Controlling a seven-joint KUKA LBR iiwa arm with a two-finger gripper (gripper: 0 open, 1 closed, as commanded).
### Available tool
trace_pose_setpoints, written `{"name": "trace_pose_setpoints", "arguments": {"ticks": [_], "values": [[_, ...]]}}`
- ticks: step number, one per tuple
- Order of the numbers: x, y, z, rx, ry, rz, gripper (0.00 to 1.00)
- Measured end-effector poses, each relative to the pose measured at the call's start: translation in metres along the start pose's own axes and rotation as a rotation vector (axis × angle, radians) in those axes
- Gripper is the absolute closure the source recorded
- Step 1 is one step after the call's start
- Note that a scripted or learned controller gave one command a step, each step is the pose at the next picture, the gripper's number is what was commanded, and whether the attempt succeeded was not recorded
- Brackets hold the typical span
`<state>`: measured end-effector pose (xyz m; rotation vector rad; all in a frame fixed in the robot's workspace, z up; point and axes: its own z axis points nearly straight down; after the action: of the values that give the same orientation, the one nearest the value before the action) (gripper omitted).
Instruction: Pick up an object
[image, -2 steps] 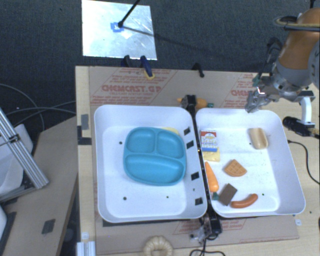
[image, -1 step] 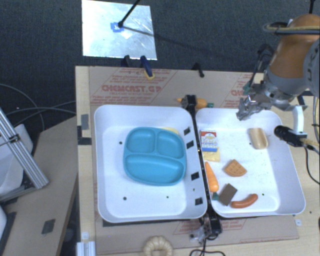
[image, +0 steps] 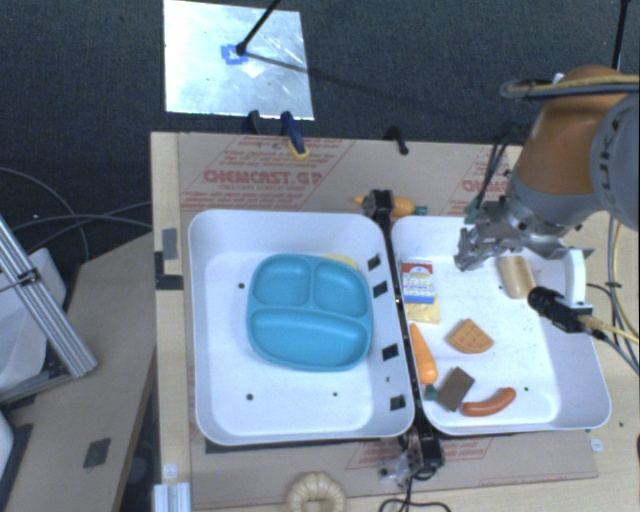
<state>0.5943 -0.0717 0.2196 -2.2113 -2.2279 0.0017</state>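
Bench scene, seen from above. Two shallow white bins sit on a cardboard sheet (image: 300, 165) over a dark carpeted floor. The left bin (image: 215, 330) holds a blue divided tray (image: 308, 310). The right bin (image: 580, 390) holds a small red-and-white box (image: 418, 282), waffle piece (image: 469, 337), carrot (image: 424, 357), sausage (image: 488, 402), brown block (image: 456, 387) and tan cylinder (image: 515, 275). The gripper (image: 476, 247) hangs over the right bin's upper area, left of the cylinder; its grasp state cannot be told.

The gripper (image: 472, 250) hangs over the right bin (image: 580, 385), beside a bread roll (image: 515, 276).
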Motion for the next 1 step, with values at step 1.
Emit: {"name": "trace_pose_setpoints", "arguments": {"ticks": [1], "values": [[0.0207,-0.0187,-0.0033,-0.002,0.000,0.000,1.00]]}}
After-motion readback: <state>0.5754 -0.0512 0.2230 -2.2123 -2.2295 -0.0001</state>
